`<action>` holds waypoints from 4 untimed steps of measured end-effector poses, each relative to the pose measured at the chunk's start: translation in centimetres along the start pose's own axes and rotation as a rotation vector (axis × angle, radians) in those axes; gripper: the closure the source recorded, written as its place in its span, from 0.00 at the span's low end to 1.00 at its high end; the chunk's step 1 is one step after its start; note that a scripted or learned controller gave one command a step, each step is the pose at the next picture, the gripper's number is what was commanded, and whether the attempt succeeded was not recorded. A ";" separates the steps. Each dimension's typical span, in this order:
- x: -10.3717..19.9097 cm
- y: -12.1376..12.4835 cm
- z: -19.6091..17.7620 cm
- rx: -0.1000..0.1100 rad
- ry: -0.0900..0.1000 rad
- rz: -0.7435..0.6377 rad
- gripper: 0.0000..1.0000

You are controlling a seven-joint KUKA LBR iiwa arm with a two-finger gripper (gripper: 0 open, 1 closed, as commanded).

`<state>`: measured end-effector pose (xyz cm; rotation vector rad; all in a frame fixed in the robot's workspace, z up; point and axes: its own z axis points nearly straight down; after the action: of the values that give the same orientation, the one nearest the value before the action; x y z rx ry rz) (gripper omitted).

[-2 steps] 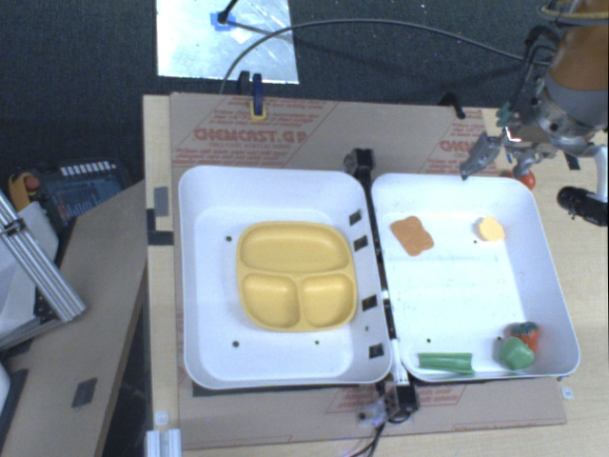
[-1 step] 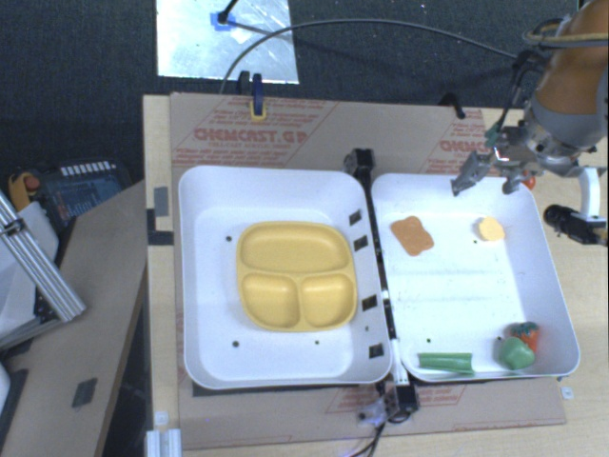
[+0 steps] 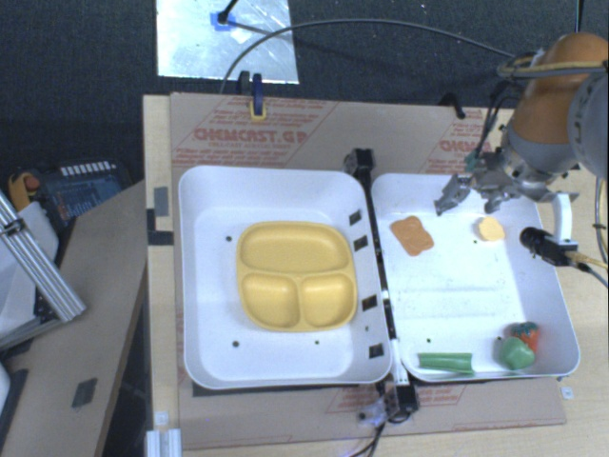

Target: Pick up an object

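In the right bin [image 3: 457,293] lie an orange-brown flat piece [image 3: 411,235], a small pale yellow round piece [image 3: 491,228], a green stick [image 3: 444,360] near the front edge, and a green and orange toy vegetable [image 3: 519,345] in the front right corner. My gripper [image 3: 473,194] hangs over the back of the right bin, between the orange-brown piece and the yellow piece and slightly behind them. Its fingers are spread apart, and nothing is between them.
The left bin [image 3: 205,284] holds a yellow three-compartment plate [image 3: 295,274]. A black clamp strip [image 3: 371,255] runs between the bins. The arm's grey and orange wrist [image 3: 557,103] rises at the upper right. A black fitting [image 3: 544,244] sits at the right bin's rim.
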<state>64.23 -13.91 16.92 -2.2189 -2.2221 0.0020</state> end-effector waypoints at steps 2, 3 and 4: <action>0.6 0.2 4.6 -0.007 -0.001 -0.004 1.00; -0.3 0.8 -1.4 -0.010 -0.002 -0.001 1.00; 0.2 0.1 -6.5 -0.009 -0.001 -0.003 1.00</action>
<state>64.32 -13.73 23.44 -2.2208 -2.2301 -0.0060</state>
